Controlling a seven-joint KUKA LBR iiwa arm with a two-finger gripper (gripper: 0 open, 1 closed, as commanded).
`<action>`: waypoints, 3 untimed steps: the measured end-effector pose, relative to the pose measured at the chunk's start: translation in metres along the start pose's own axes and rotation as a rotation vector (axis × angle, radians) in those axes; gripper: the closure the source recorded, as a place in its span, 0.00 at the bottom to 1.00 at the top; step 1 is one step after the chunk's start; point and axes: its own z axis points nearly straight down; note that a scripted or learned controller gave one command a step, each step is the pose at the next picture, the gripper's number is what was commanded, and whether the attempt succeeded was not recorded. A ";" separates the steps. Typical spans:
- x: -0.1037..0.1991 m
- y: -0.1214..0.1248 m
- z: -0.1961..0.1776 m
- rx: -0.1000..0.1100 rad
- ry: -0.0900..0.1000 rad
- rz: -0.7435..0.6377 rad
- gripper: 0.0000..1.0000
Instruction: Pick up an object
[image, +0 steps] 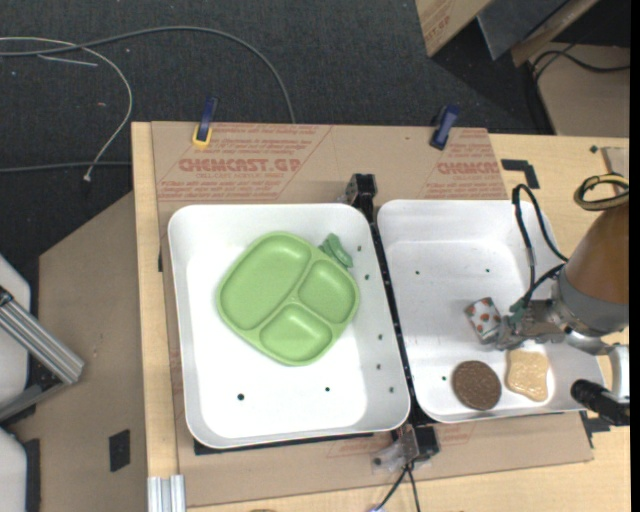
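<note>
Two shallow white bins side by side on the table (150, 300). Left bin (200, 380): a light green three-compartment plastic plate (287, 297) sits near centre, wide bare floor along the near and left edges; a small dark green piece (337, 250) touches the plate's far right rim. Right bin (440, 240): far half open. A small white block with red spots (482, 317) lies mid-bin; a round brown cookie-like disc (476, 384) and a pale tan biscuit-shaped piece (528, 374) lie close to the near edge, just beside each other. End effector (515, 328) low, just right of the spotted block, above the tan piece; finger spread and any hold cannot be told.
</note>
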 end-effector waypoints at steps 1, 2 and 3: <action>-0.010 0.001 -0.049 0.012 0.004 -0.001 1.00; -0.014 0.010 -0.111 0.009 0.003 -0.003 1.00; -0.018 0.003 -0.161 0.011 0.004 -0.002 1.00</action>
